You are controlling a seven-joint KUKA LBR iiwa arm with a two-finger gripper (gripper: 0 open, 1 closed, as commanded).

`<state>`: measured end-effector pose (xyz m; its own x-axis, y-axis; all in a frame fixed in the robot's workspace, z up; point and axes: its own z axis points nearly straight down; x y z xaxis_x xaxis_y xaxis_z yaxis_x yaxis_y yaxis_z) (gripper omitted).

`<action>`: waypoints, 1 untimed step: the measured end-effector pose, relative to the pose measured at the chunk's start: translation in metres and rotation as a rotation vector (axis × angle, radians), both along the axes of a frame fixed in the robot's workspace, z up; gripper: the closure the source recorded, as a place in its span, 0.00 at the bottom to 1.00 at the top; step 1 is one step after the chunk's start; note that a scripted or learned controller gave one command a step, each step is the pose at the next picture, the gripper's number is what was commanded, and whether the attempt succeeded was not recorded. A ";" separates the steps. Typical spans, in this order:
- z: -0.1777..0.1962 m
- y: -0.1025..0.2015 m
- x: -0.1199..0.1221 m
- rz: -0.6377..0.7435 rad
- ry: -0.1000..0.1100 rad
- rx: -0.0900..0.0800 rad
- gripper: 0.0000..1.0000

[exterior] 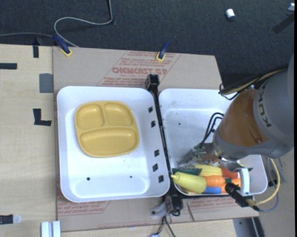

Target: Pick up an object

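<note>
A: Toys [203,179] piled in right bin's [188,100] near corner, arm [252,122] over them. Hand state?
B: I can't tell; wrist covers it. I'd target the yellow piece [189,182], descend straight, avoid the wall.

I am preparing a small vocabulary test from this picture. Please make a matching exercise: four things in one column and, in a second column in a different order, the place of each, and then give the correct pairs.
Things:
1. yellow divided tray
2. pile of toy food
3. blue and yellow clip
4. robot arm

Places:
A. on the far edge of the cardboard sheet
B. in the left bin
C. above the right bin, reaching in from the right
D. in the near corner of the right bin

Pairs: 1-B, 2-D, 3-A, 4-C
</note>
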<state>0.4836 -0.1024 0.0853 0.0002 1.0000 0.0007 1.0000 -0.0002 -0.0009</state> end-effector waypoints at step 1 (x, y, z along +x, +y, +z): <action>0.010 0.000 0.001 0.000 -0.003 0.000 1.00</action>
